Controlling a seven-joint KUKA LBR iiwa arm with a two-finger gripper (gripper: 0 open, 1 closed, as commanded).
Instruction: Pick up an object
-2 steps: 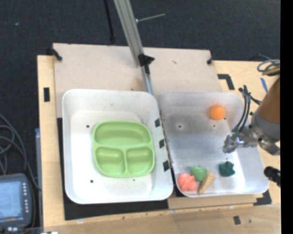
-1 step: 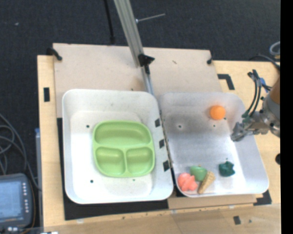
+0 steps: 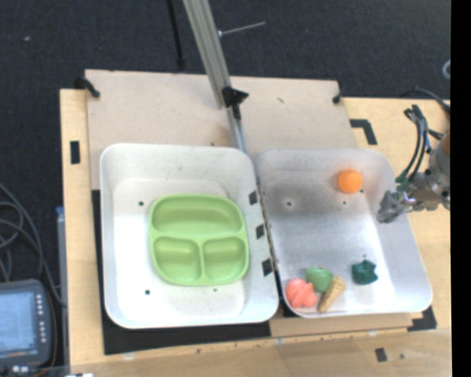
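The pick had barely begun, by the look of it. The claw (image 3: 391, 207) hung at the right rim of the right bin (image 3: 318, 226), low over the wall, with nothing visible in it; whether it stood apart or together could not be told at that size and blur. Every object lay loose in that bin, so the reach, the closing and the lift all seemed left to do.

Taking the right bin as the mark, the orange ball (image 3: 349, 181) sat near its far right corner, closest to the claw and well apart from the rest. It looked small, round and smooth, likely to roll if nudged. Along the bin's near edge lay a dark green piece (image 3: 365, 272), a lighter green piece (image 3: 319, 278), a pink lump (image 3: 301, 293) and a tan cone (image 3: 333, 294), the last three crowded together, touching or nearly so.
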